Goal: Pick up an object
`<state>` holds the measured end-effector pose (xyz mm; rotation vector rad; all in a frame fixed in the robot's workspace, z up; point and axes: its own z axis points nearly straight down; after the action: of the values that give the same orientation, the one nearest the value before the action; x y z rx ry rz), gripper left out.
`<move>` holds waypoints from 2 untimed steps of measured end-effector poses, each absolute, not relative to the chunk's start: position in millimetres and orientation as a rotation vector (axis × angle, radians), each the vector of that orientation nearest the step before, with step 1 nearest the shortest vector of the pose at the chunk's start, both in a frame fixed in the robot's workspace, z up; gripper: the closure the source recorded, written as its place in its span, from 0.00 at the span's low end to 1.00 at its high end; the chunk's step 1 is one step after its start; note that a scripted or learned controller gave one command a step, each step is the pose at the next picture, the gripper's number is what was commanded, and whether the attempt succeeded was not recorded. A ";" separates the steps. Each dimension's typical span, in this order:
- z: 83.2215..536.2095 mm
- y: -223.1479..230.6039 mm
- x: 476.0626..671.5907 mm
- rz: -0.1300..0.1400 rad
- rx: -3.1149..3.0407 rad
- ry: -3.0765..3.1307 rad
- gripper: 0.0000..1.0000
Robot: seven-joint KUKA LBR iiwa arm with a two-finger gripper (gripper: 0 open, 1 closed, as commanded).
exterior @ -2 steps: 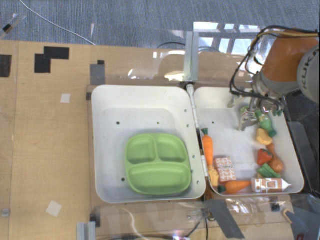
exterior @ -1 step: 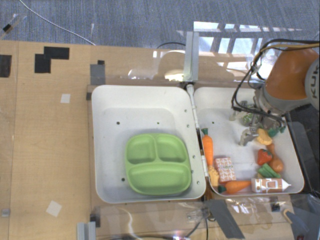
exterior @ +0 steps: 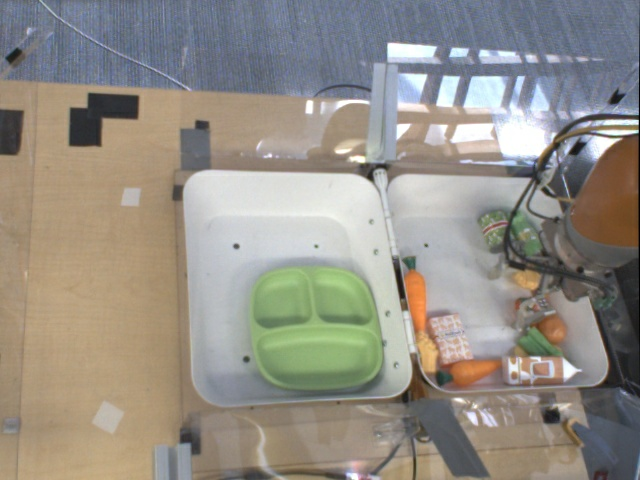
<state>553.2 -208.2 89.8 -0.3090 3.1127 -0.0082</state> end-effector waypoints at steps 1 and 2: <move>89.6 -108.8 604.4 0.002 -0.312 3.110 0.00; 154.5 -189.2 650.8 -0.006 -0.003 3.125 0.00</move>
<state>650.8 -189.2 154.5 -0.0026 3.1253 -0.0056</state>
